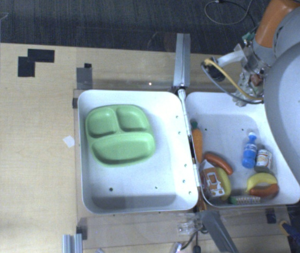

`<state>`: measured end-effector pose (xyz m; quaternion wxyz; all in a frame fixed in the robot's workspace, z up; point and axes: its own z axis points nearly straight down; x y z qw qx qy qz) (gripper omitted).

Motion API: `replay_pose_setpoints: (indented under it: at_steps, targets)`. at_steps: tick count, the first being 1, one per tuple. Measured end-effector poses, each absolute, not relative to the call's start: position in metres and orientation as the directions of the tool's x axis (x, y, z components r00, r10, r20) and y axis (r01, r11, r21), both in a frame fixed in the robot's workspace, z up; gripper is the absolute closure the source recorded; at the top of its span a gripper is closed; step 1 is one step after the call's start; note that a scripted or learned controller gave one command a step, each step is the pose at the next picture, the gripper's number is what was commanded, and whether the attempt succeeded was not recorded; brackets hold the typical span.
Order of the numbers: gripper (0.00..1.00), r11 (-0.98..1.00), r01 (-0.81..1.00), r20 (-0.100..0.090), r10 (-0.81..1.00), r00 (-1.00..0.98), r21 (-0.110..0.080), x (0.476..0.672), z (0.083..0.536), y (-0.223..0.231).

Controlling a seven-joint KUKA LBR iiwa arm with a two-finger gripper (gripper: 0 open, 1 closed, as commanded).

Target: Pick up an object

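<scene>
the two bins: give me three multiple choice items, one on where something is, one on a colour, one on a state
1. Where does the green divided plate lie?
A. in the left bin
B. in the right bin
C. on the bench outside the bins

2. What colour is the small bottle in the right bin?
A. red
B. blue
C. black

3. How does the carrot lie?
A. on the green plate
B. on the floor
C. along the right bin's left wall

Answers:
1 A, the plate rests on the left bin's floor.
2 B, its body is blue with a blue cap.
3 C, it lies lengthwise beside the divider.
</scene>
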<state>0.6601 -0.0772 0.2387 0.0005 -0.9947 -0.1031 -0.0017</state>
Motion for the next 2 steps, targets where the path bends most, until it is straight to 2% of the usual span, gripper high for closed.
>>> replay_pose_setpoints:
  at_steps: [1, 2]
  targets:
    - [1.0, -0.979, 0.204, 0.004, 0.204, 0.979, -0.001, 0.66, 0.237, -0.056]
    - [1.0, -0.979, 0.203, 0.004, 0.203, 0.979, -0.002, 0.634, 0.27, -0.044]
